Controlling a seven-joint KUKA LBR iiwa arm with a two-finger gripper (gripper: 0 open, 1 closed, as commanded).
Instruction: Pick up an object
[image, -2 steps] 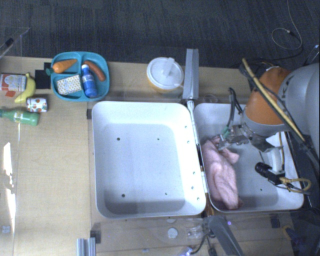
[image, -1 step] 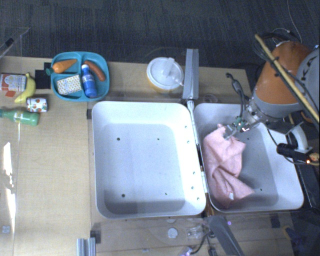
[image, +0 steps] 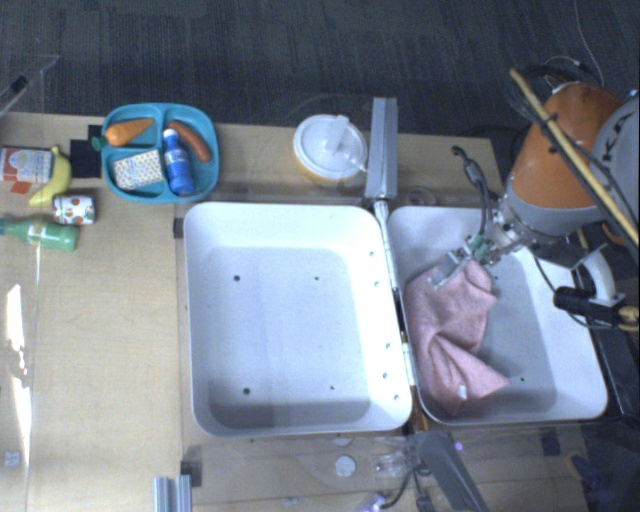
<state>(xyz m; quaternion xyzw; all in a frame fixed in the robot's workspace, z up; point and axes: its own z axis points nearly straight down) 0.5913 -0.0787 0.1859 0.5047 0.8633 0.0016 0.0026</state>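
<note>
a: far along with picking up an object?

b: hardly past the start, judging from here. in the shallow white plastic bin on the right (image: 575, 405), a crumpled pink cloth towel (image: 455, 335), close along the left wall and mostly flat on the floor.

a: and the grey two-finger gripper (image: 478, 250)?

b: low at the upper end of the towel, touching it or just above it. cannot tell whether open or closed, too small and blurred at that spot. cannot call the towel held, then.

a: left to do?

b: probably to close on a fold, then to lift until free of the floor. neither done yet, as far as visible.

a: room for moving?

b: tight on the left, with the raised rims of both bins just beside the towel and a grey metal post (image: 381, 150) at the back between them. safer straight up than sideways. more open floor to the right of the towel and toward the front wall. wide room also over the shallow white plastic bin on the left (image: 290, 330), beyond the rims.
</note>
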